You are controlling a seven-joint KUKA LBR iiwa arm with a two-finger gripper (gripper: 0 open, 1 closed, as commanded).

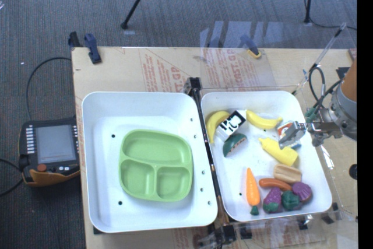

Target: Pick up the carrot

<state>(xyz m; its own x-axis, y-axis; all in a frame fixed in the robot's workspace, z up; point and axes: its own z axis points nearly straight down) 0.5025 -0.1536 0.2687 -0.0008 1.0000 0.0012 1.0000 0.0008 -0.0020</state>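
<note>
Lower right of the frame, right bin [315, 125]: carrot [252, 186], orange with a green stub at its lower end, lying flat on the bin floor near the front wall, tip pointing up-frame, free on its left side, with a sausage [275, 183] just beside it on the right. Same bin, further items: hot dog bun [287, 173], purple grapes [272, 200], dark green vegetable [290, 200], purple item [302, 190], yellow bottle-like piece [280, 151], two bananas [217, 123] [262, 121], black-and-white box [233, 121], watermelon slice [234, 144]. Left bin [93, 125]: green divided plate [156, 165]. Counter [140, 70]: cardboard-topped, with a blue clamp [91, 46] at upper left. Floor, left edge of the frame: teach pendant [51, 150]. Gripper [291, 134]: at the right side of the right bin, above the yellow piece and well apart from the carrot; whether it is open or closed cannot be told at this size, and nothing can be made out in its hold. Step in hand, by judgement: approach, with the carrot not yet reached. Next move, by judgement: travel down-frame and leftward to a spot over the carrot's middle, turn to span its narrow width, then descend clear of the sausage alongside.
</note>
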